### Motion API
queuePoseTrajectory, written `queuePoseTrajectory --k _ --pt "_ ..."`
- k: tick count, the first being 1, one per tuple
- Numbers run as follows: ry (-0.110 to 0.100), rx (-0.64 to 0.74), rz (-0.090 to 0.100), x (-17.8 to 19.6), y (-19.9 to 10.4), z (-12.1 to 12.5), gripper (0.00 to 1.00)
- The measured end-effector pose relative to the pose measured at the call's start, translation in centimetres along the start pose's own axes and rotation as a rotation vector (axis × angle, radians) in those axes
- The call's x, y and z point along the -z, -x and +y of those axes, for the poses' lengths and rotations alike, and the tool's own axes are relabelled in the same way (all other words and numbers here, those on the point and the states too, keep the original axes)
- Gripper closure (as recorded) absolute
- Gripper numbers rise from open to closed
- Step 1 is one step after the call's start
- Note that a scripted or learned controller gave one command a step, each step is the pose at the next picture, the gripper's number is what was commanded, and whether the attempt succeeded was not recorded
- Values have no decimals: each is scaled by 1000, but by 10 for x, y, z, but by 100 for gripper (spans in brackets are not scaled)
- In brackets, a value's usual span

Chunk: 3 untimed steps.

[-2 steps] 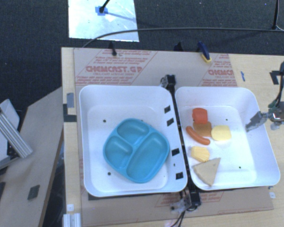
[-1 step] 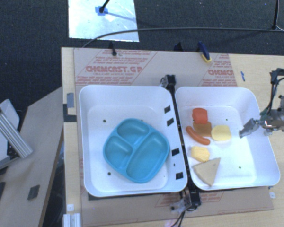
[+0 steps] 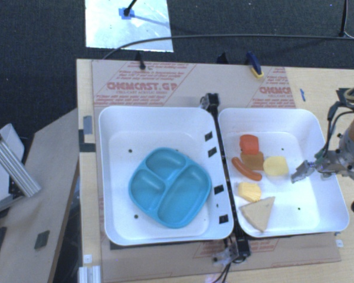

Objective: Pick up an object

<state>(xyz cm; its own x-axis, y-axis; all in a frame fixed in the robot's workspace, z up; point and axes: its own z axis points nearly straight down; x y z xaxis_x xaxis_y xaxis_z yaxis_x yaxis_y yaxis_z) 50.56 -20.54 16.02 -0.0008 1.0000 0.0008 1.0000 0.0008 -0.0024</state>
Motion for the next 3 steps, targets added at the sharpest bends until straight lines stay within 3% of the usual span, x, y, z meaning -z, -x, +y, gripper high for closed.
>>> queuePoseTrajectory --k 1,2,3 --pt "0 1 0 -49 -7 -1 0" --pt "6 1 -3 -35 -5 0 100" --pt "8 3 -3 9 -1 5 100"
